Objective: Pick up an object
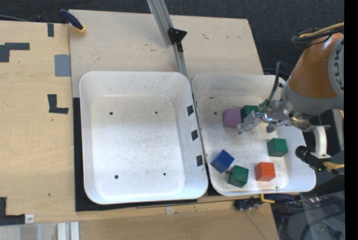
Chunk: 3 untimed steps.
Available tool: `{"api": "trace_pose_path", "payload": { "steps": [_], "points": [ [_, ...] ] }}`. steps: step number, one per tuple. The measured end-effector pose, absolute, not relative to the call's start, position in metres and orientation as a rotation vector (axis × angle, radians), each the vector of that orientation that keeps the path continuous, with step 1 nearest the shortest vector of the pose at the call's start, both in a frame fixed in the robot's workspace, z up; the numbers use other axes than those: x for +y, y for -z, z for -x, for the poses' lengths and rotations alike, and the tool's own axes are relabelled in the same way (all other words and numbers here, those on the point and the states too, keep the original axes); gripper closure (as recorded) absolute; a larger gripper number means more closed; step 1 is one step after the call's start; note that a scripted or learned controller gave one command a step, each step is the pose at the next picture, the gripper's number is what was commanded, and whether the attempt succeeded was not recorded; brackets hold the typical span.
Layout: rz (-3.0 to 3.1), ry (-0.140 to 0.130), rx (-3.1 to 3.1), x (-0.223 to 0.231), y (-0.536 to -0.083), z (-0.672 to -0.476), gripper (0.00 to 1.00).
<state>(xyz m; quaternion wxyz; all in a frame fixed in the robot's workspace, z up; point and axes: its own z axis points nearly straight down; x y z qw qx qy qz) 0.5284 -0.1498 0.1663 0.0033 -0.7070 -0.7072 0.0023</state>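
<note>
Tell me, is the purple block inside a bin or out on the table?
Inside. The small purple cube-shaped block sits on the floor of the right shallow white bin, within its rim, just left of the gripper.

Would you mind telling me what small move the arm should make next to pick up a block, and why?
Probably a short lowering of the claw onto the purple block. The claw sits in the right bin just beside that block, with a green block close behind it, and nothing shows between its fingers. The other blocks lie farther off, nearer the front rim.
</note>
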Motion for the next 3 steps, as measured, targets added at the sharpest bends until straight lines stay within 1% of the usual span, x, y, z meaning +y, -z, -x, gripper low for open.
{"api": "trace_pose_path", "payload": {
  "steps": [1, 2, 3],
  "points": [
    [2.216, -0.007, -2.219, -0.149, -0.122, -0.529, 0.0],
    [2.218, -0.003, -2.221, -0.149, -0.135, -0.53, 1.0],
    [2.222, 0.001, -2.224, -0.152, -0.177, -0.53, 1.0]
  ]
}}
